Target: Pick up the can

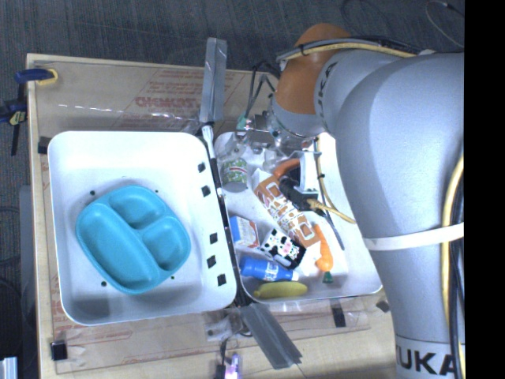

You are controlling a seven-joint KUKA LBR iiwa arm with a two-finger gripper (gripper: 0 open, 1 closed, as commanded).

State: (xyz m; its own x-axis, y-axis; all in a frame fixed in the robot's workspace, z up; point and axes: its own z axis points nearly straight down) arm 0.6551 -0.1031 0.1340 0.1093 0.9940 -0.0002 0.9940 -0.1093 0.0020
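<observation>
Gripper (pixel 254 136): buried under the orange-banded wrist, open or closed — can't tell.
Small green-labelled metal can (pixel 234 171): one, half-hidden.
White bins (pixel 59 160): two.
Turquoise divided plastic tray (pixel 132 237): one.

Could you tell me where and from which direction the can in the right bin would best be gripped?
The can seems to stand upright in the right bin's far left corner, its round top facing the camera. Probably best: come straight down and close across its sides. The bin wall crowds its left, so set the fingers along that wall.
</observation>
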